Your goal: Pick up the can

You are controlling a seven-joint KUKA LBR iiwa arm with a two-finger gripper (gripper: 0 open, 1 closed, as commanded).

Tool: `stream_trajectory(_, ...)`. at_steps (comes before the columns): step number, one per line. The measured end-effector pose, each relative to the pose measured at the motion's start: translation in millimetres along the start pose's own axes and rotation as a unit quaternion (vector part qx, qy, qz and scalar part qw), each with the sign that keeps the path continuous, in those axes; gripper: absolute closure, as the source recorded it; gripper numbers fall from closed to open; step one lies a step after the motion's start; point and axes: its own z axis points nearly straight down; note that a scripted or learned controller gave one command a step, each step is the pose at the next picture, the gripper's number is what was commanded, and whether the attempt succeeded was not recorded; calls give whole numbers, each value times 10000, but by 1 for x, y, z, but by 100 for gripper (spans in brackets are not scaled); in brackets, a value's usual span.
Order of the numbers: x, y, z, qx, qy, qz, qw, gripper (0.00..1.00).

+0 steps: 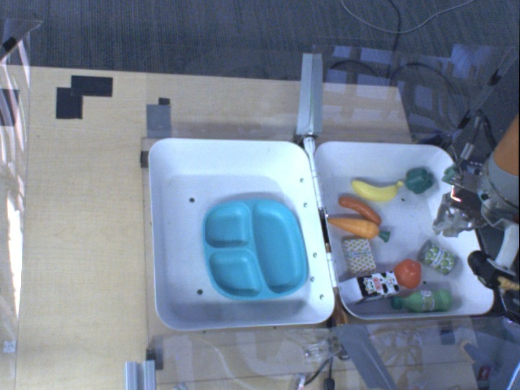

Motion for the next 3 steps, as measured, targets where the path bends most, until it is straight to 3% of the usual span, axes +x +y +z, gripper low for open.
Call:
stream_trajectory(1,0,0,0,-3,-2,-2,10000,0)
stream_trajectory(2,30,2,-53,-8,-2,127,9999,0)
stream_trajectory(3,31,3,-63,-25,-8,77,10000,100)
